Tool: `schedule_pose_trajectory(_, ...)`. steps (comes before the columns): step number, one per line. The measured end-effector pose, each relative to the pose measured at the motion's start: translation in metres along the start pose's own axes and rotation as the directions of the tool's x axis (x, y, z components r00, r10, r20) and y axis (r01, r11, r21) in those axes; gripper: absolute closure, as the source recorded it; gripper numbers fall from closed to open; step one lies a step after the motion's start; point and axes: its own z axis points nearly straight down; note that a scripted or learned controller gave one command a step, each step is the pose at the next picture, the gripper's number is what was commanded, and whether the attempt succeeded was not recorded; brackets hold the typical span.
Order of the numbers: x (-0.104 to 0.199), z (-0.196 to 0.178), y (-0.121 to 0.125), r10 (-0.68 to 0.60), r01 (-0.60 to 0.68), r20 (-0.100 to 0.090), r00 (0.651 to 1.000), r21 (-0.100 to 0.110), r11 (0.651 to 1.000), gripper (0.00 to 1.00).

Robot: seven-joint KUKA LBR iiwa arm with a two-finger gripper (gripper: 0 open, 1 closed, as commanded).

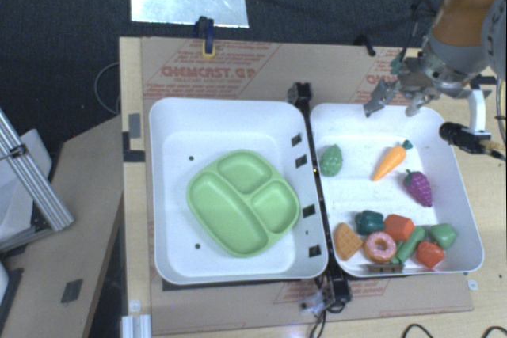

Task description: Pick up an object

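My gripper (392,107) hangs over the far edge of the right bin (463,194), open, with nothing between its fingers. Below it in that bin lie an orange carrot (390,161), a green leafy vegetable (330,160) and a purple bunch of grapes (419,187). At the bin's near end sits a cluster: a pink donut (379,247), an orange wedge (346,241), a dark green piece (368,221), a red-orange piece (398,227) and a light green pepper (442,234).
The left bin (174,138) holds a green divided plate (243,203). A black divider with clips (305,154) runs between the bins. A blue clamp (206,36) stands at the bench's far edge.
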Motion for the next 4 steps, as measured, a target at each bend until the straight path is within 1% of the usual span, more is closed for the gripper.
schedule_pose_trajectory(1, 0.000, -0.007, 0.002, -0.002, 0.002, 0.002, 1.000, -0.011, 1.000, 0.00)
schedule_pose_trajectory(2, 0.006, 0.057, 0.000, -0.002, 0.002, 0.001, 1.000, -0.007, 1.000, 0.00)
schedule_pose_trajectory(3, 0.003, 0.124, 0.000, 0.000, 0.000, 0.001, 1.000, -0.006, 1.000, 0.00)
schedule_pose_trajectory(4, 0.004, 0.151, -0.001, 0.000, 0.000, 0.001, 1.000, -0.008, 1.000, 0.00)
